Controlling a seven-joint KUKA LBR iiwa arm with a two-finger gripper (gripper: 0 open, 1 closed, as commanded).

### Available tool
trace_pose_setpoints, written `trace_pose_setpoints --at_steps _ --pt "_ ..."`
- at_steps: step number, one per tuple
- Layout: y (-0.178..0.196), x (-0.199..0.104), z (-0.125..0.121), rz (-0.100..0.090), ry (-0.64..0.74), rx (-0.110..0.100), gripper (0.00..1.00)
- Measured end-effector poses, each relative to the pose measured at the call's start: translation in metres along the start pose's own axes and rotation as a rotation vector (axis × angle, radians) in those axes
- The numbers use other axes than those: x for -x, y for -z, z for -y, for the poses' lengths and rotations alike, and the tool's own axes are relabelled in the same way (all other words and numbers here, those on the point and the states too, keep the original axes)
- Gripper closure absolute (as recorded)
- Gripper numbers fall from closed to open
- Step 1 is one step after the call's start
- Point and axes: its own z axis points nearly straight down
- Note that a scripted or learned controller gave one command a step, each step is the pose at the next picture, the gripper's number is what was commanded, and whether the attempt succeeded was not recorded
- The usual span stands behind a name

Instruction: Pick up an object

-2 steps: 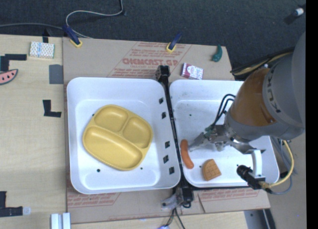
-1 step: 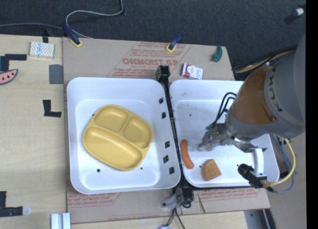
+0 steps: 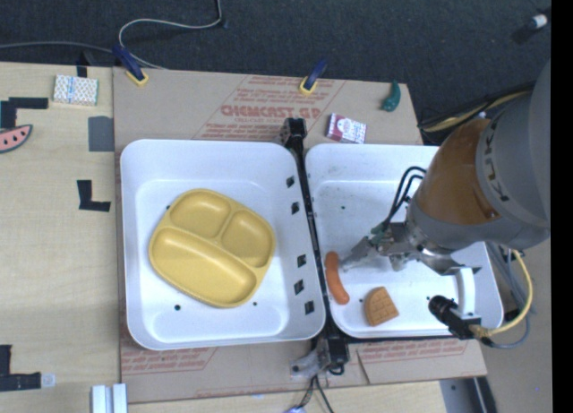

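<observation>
a: what are the surfaces like?

b: the two white bins (image 3: 143,223) look like smooth, slightly glossy plastic. the yellow divided tray (image 3: 211,245) is matt plastic.

a: and beneath them?

b: brown cardboard (image 3: 260,111), matt, with red print, on a pale wood-look bench (image 3: 54,223). the arm (image 3: 501,178) has a smooth grey casing and a satin orange band.

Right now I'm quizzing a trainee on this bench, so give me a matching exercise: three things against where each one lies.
Things:
1. yellow tray
2. orange sausage
3. brown biscuit

Places:
A. right bin, beside the divider between the bins
B. left bin
C. right bin, near its front wall

Pairs: 1-B, 2-A, 3-C
</observation>
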Motion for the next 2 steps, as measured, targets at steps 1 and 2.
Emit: trace_pose_setpoints --at_steps 1,2 --pt "-0.0367 0.0049 -0.0294 0.007 -0.002 0.003 0.00" --pt "-0.0273 0.0045 -0.0297 0.007 -0.002 0.004 1.00"
